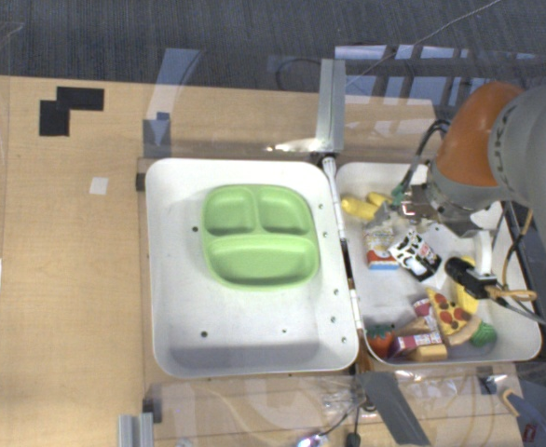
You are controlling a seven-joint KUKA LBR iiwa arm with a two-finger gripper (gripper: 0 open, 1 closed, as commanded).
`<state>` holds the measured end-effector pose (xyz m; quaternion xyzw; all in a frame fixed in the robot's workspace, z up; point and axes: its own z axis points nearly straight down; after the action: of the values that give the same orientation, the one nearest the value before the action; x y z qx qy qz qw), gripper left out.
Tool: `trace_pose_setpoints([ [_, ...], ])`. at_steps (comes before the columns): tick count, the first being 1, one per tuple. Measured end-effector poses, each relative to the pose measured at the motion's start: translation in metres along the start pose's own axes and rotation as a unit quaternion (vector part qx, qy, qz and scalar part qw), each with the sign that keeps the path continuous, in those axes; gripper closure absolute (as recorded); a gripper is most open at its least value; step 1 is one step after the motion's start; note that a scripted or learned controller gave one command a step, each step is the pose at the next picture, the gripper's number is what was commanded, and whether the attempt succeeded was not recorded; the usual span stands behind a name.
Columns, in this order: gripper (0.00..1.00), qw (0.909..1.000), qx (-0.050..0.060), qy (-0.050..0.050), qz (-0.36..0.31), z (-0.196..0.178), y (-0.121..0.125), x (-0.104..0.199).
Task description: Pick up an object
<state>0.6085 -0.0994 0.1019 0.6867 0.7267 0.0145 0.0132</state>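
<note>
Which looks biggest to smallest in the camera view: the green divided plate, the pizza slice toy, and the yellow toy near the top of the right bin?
1. green divided plate, by far the largest.
2. pizza slice toy.
3. yellow toy; it looks only slightly smaller than the pizza slice, so that order is unsure.

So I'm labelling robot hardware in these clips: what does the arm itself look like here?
The arm is bulky, rounded and grey, with an orange band above the wrist. Dark cables run along the wrist toward the gripper, whose details are too small to tell.
</note>
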Motion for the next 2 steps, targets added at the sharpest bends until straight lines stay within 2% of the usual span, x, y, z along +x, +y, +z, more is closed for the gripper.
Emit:
trace_pose_setpoints([
  [1,0.00,0.9992,0.016,0.001,-0.035,0.006,0.044,0.000],
  [2,0.00,0.9895,0.016,-0.003,0.144,-0.083,0.060,0.057],
])
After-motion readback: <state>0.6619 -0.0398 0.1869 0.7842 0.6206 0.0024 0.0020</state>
